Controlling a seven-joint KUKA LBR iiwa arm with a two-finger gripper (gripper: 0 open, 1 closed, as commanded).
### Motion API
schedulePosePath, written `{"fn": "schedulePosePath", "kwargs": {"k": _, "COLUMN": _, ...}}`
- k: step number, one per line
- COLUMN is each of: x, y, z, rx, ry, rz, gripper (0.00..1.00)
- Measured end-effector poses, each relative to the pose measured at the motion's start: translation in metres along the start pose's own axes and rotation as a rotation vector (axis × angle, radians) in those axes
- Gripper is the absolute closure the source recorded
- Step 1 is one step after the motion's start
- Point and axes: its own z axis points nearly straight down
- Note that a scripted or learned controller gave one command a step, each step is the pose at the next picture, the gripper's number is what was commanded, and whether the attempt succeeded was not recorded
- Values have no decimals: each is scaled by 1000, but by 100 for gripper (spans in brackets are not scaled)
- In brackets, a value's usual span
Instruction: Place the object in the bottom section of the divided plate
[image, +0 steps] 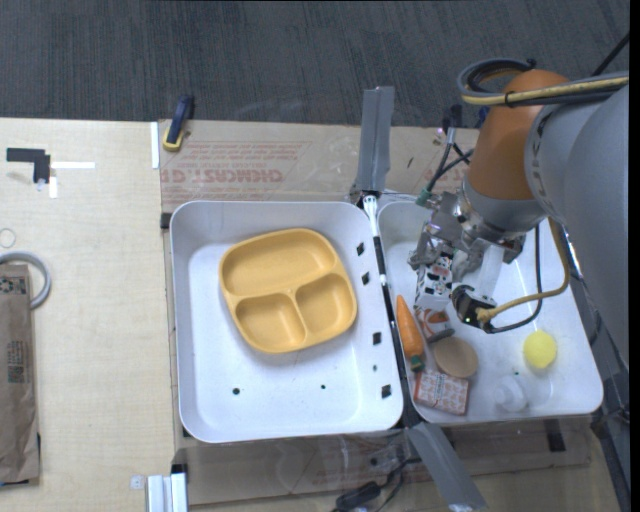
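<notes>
Packet: a red-and-white packet lies flat at the near left corner of the right bin, close against the near rim and the wall shared with the other bin.
Clear item: something see-through sits near the same near rim; too faint to name.
Brown disc: a round brown piece touches the packet's far edge.
Yellow ball: a small yellow ball rests alone toward the bin's right wall, with bare floor on all sides.
Carrot: an orange carrot lies lengthwise along the shared wall, just beside the disc.
Task object: which of these is meant cannot be told; all of them lie in the right bin, well apart from the plate.
Gripper: the gripper hangs low over the far left part of the right bin, just beyond the carrot and disc, near the shared wall.
Gripper state: cannot be told from this slant, nor whether anything is held.
Cable: a black cable loops from the wrist over the bin's middle.
Divided plate: the yellow divided plate sits turned at an angle in the left bin, with one wide far compartment and two smaller near ones.
Room: broad bare floor lies between the plate and the near rim; less on its far side.
Arm: the grey arm with its orange band crosses the right bin's far right corner.
</notes>
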Motion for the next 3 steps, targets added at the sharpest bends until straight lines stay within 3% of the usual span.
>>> {"fn": "schedulePosePath", "kwargs": {"k": 1, "x": 51, "y": 2, "z": -9, "rx": -3, "ry": -1, "rz": -67, "gripper": 100}}
{"fn": "schedulePosePath", "kwargs": {"k": 2, "x": 86, "y": -54, "z": -6, "rx": -1, "ry": -2, "rz": -299, "gripper": 100}}
{"fn": "schedulePosePath", "kwargs": {"k": 3, "x": 139, "y": -105, "z": 60, "rx": -3, "ry": -2, "rz": -498, "gripper": 100}}
